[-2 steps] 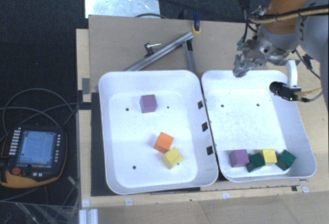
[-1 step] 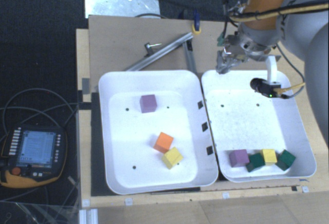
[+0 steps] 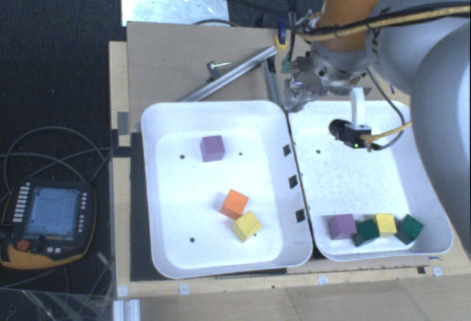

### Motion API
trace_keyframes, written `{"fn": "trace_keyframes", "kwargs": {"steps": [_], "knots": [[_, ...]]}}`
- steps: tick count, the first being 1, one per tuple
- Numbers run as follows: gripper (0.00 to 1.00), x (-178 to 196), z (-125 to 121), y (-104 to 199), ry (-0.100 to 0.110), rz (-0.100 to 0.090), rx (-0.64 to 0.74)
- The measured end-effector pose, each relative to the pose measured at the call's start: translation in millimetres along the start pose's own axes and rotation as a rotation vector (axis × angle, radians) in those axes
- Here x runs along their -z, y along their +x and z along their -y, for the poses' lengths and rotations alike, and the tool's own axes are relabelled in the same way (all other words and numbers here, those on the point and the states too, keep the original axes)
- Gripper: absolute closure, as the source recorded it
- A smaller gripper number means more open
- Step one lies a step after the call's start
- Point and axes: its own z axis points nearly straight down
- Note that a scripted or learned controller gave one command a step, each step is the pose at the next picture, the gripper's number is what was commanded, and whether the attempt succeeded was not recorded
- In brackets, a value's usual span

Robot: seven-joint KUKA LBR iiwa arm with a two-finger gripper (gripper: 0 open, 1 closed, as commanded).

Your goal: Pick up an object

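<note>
In the left bin [image 3: 158,187] a purple cube [image 3: 212,148] sits toward the far side, with an orange cube [image 3: 235,202] touching a yellow cube [image 3: 247,226] nearer the front. The tool [image 3: 296,97] hangs over the far end of the divide between that bin and the right bin [image 3: 416,187]. Purple, green and yellow cubes cluster in the right bin's front corner.

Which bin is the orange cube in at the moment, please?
The left bin. The orange cube rests on its white floor, touching the yellow cube, across the divider from the right bin.
</note>
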Motion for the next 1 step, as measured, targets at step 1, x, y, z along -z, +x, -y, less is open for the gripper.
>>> {"fn": "trace_keyframes", "kwargs": {"steps": [1], "knots": [[1.00, 13.0, 1.1, 49.5, -0.003, -0.001, 0.000]]}}
